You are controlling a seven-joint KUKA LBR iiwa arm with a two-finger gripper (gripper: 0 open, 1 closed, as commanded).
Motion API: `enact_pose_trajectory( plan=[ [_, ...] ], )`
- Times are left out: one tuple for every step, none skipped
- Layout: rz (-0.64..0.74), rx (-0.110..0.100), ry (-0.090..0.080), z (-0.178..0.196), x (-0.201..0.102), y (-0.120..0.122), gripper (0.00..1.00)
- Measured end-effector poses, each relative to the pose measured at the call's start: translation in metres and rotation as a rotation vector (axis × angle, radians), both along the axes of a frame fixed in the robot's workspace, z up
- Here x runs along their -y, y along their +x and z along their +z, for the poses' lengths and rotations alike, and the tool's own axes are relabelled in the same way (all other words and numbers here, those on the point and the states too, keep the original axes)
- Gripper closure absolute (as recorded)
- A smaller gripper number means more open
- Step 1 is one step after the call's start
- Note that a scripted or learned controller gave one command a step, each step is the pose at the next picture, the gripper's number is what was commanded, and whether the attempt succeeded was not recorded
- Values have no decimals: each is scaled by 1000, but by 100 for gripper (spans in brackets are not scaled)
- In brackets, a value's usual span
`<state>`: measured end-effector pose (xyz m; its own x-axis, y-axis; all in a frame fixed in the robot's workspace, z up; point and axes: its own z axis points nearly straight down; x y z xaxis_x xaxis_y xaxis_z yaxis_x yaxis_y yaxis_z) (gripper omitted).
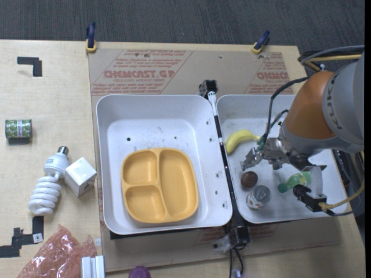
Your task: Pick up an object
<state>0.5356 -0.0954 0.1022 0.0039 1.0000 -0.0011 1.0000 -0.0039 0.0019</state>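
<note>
Two bins: left [110, 126] holds a yellow tray [159, 185]; right [232, 106], a banana [240, 139].

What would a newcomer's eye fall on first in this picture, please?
Probably the yellow three-compartment plastic plate lying in the left white bin. Next, the grey arm with its orange band reaching into the right white bin, its pincer hovering just above a small brown round object, beside a yellow banana.

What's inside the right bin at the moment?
The right bin holds a banana, a brown round object, a small can and something green. The arm covers its far-right part.
</note>
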Motion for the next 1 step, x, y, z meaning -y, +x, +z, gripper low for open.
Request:
enact_pose_trajectory(
  plan=[
    [2, -2, 1, -10, 2, -51, 0]
  ],
)
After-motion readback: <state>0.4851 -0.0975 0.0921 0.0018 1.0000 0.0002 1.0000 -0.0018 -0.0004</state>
